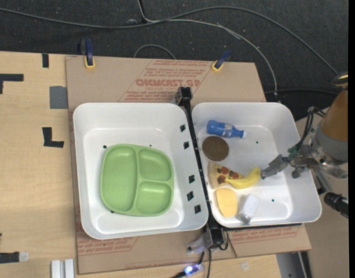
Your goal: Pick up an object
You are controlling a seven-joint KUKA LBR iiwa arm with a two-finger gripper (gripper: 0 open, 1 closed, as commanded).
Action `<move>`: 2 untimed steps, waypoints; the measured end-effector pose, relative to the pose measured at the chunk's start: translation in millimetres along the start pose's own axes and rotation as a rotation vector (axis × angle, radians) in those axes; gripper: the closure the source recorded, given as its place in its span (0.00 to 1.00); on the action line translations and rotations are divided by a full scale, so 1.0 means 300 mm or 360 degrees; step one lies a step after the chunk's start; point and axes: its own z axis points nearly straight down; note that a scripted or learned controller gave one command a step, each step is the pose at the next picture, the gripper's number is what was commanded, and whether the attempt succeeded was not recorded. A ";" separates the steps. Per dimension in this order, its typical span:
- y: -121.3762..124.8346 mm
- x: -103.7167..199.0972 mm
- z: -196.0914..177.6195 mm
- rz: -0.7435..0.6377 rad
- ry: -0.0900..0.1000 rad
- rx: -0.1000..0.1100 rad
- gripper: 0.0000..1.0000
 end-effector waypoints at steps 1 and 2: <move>0.031 -0.002 0.173 -0.0002 0.0000 -0.0001 0.00; 0.032 -0.001 0.131 -0.0003 0.0000 -0.0004 1.00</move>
